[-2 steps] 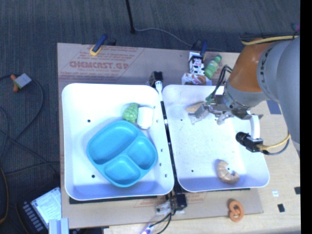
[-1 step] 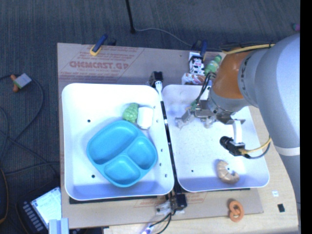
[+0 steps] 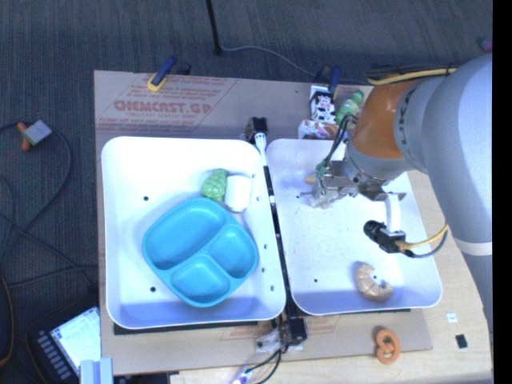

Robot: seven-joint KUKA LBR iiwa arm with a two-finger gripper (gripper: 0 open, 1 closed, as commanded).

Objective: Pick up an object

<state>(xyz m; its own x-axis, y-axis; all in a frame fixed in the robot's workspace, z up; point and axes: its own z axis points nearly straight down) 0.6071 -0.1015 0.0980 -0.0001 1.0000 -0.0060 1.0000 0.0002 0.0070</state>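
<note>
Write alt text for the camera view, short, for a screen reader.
A grey robot arm with an orange band reaches from the right over the right white bin, which holds a tan croissant-like object near its front edge. The left white bin holds a blue divided tray, a green object and a white object.

Gripper [image 3: 322, 195] sits low in right bin [image 3: 336, 290]; croissant-shaped object [image 3: 373, 282] near front wall. Blue divided tray [image 3: 200, 250] occupies left bin [image 3: 128, 294].
</note>
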